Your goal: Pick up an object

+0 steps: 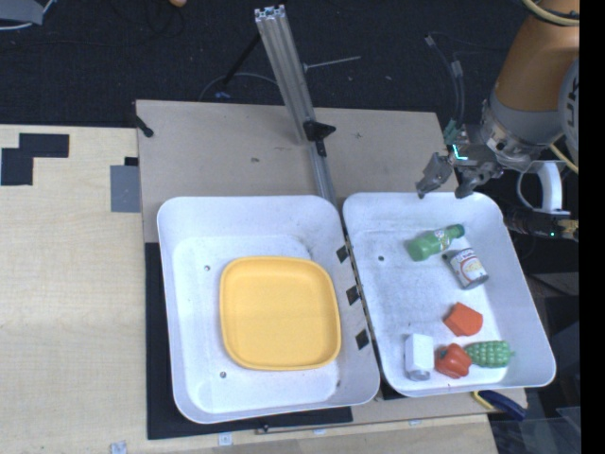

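End effector [446, 184] above the far edge of the right bin [529, 343], fingers spread apart, nothing between them. Right bin contents: green bottle [434, 243] near far edge, small jar [468, 267] just beside it; orange block [463, 319] mid-bin; white cup [418, 356], red pepper [454, 360], green corn [488, 353] along near edge. Left bin [180, 253]: yellow plate [280, 312].
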Available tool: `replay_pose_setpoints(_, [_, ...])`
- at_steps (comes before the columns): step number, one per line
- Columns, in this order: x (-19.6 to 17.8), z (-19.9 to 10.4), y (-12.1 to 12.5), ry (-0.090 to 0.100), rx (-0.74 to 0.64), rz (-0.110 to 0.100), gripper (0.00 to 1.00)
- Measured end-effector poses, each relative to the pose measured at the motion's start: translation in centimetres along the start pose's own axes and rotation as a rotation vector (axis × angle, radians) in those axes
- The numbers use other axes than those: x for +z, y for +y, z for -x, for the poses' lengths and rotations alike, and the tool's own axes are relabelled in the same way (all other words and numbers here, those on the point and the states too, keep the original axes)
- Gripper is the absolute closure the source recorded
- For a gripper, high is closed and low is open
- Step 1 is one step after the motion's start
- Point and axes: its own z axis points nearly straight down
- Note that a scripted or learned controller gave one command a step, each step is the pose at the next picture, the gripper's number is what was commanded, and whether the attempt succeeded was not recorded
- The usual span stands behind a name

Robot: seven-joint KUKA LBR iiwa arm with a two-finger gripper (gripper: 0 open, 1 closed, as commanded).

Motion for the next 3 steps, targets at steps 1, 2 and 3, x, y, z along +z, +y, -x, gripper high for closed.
replay_pose_setpoints(1, [0.0, 0.0, 0.0, 0.000, 0.000, 0.000, 0.00])
replay_pose_setpoints(2, [5.5, -0.6, 0.8, 0.001, -0.001, -0.005, 0.00])
replay_pose_setpoints(3, [9.8, -0.4, 0.9, 0.001, 0.000, -0.004, 0.00])
